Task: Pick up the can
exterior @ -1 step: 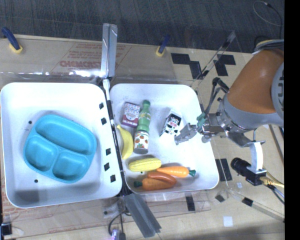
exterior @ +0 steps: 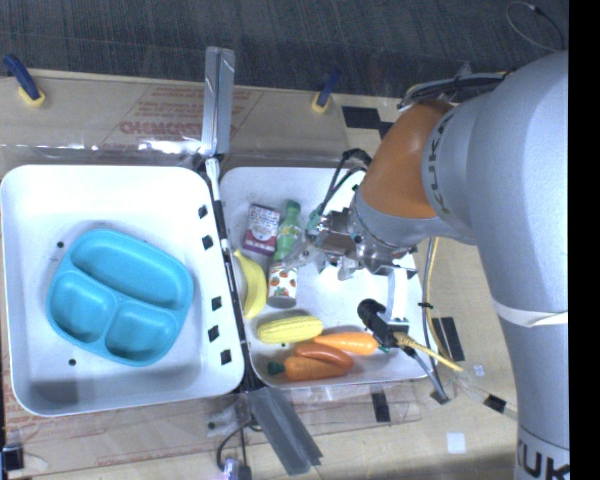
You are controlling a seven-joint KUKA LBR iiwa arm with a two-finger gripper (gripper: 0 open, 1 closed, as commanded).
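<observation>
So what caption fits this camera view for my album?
Robot gripper hovering by a small can in the right bin of toy food.

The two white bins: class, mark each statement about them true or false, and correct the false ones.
1. The blue tray lies in the left bin. True.
2. The can sits in the left bin. False: it is in the right bin.
3. The corn cob lies beside the carrots. True.
4. The hand hovers over the blue tray. False: it is over the right bin.
5. The banana is red. False: yellow.
</observation>
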